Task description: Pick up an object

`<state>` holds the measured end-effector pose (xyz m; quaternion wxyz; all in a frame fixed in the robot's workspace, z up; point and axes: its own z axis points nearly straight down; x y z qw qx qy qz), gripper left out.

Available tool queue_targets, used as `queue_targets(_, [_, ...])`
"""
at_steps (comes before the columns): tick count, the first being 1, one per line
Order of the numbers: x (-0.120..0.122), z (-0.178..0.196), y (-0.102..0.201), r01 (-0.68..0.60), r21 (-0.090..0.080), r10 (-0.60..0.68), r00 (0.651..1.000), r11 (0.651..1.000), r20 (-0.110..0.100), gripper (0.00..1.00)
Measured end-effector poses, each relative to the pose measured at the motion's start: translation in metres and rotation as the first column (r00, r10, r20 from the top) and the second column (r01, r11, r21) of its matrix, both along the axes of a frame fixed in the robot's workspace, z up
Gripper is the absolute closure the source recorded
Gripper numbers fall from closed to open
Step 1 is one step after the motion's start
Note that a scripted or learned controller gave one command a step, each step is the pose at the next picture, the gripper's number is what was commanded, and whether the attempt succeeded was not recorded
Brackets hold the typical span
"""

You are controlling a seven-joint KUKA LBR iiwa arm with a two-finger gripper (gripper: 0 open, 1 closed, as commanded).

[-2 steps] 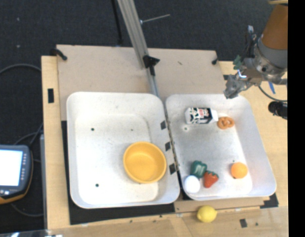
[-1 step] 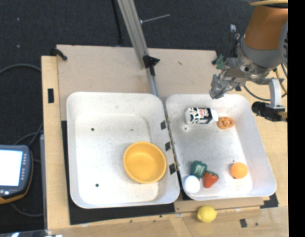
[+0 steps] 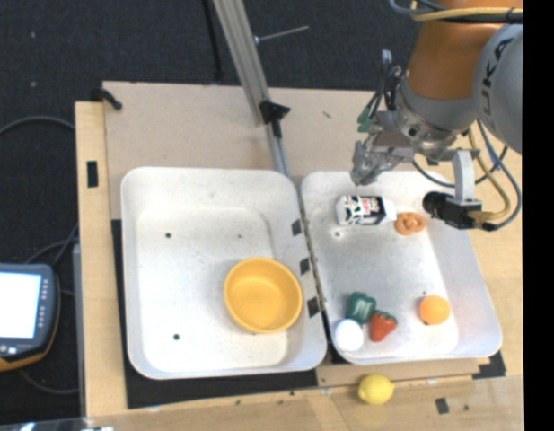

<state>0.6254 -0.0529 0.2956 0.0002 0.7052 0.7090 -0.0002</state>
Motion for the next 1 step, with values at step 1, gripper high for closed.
queue_targets(1, [-0.0004,-0.0083,0.0414,0.0,0.0,0.0,1.0,1.0,0.0,1.0])
